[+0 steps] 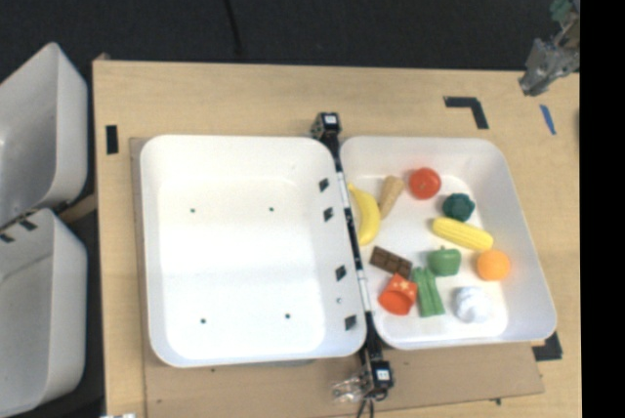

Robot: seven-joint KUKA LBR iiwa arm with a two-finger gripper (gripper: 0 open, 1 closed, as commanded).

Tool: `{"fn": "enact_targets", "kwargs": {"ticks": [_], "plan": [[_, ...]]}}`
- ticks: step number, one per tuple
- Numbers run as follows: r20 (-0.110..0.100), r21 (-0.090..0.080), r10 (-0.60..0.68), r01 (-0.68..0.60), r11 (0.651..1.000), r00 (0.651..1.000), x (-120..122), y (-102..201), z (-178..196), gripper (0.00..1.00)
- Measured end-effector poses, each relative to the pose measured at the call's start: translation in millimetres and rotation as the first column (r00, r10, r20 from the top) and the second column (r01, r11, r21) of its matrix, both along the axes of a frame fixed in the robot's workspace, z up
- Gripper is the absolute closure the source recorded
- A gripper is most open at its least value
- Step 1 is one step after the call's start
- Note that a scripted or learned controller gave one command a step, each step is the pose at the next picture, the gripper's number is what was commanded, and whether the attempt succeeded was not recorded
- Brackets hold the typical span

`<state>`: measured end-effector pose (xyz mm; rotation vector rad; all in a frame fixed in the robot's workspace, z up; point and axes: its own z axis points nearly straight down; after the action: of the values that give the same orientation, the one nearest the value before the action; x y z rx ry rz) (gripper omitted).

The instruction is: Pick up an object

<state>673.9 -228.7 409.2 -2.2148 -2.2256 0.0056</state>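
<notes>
Two white bins sit side by side on the bench; the right bin (518, 211) holds ten toy foods, one of each. Using the yellow corn cob (462, 233) as the landmark: a dark green broccoli (457, 206) and a red tomato (424, 183) lie above it, an orange (493, 265) and a white ball (473, 305) below-right, a green pepper (444, 261), a green stick (428, 293), a red pepper (397, 295) and a brown chocolate bar (391, 261) below-left, a tan cone (390, 195) and a banana (366, 214) left. The gripper (547, 64) hangs well above-right of the corn, outside the bin; whether it is open cannot be told.
</notes>
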Motion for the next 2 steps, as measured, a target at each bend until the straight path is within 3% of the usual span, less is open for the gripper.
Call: {"fn": "enact_targets", "kwargs": {"ticks": [1,2], "plan": [[0.008,-0.003,0.000,0.000,1.000,1.000,17,0,26,1.00],[0.006,-0.002,0.002,-0.002,1.000,1.000,16,0,48,1.00]]}}
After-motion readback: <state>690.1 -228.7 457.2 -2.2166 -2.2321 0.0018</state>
